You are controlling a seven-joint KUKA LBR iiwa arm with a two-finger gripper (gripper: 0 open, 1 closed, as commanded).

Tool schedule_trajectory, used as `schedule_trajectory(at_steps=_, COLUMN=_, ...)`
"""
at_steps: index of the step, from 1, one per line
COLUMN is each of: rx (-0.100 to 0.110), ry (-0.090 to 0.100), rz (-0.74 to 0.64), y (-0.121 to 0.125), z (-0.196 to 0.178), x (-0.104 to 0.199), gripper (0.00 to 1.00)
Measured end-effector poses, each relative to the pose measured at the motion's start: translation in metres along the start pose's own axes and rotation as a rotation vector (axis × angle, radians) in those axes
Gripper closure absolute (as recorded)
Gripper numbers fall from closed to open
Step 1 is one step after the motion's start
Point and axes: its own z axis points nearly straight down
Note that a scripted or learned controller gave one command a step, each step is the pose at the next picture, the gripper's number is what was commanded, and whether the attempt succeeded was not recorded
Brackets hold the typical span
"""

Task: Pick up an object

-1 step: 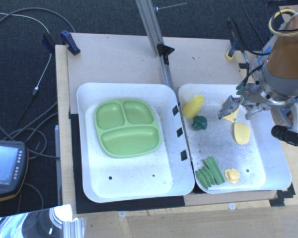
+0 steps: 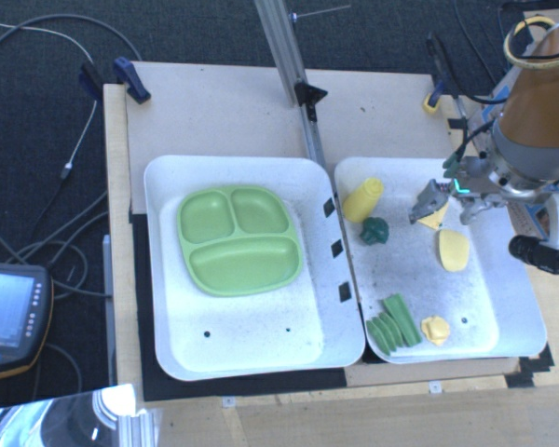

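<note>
— Green plastic divided plate [image 2: 239, 241] sits in the left white bin [image 2: 168, 343]. And the right white bin [image 2: 512, 329]?
— Its upper part has the gripper [image 2: 452, 205], fingers spread over a small yellow wedge [image 2: 434, 219], gripping nothing; pale yellow oval piece [image 2: 454, 250] just below, dark green lump [image 2: 374, 232] to the left

My arm reached in from the right, wrist angled down, and my tool [image 2: 450, 209] hung low with fingers spread apart.
</note>
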Motion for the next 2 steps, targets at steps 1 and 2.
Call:
schedule_trajectory(at_steps=1, rx=0.005, ry=0.0, rz=0.001, y=0.002, z=0.046, x=-0.008, gripper=0.0)
schedule_trajectory(at_steps=2, rx=0.006, ry=0.001, rz=0.001, y=-0.002, z=0.099, x=0.003, gripper=0.0)
